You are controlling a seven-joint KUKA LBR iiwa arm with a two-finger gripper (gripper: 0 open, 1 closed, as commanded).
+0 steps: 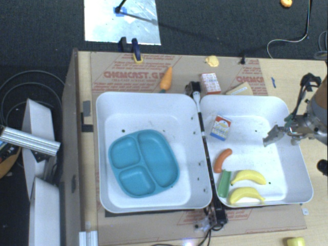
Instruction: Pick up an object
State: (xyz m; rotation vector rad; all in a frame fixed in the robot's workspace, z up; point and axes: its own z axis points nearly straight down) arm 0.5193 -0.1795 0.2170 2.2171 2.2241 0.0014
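White right bin (294,186) has two bananas (248,177) (246,195) near the front, a green block (224,183) just left of them, a sausage (222,159) above it, a carton (220,127) further back. Gripper (271,136) sits over the bin's right side, fingers' state unclear, nothing seen held. Left bin (102,117) holds a blue tray (143,162).

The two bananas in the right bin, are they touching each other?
Apart. The camera view shows a strip of white bin floor between the upper banana and the lower banana.
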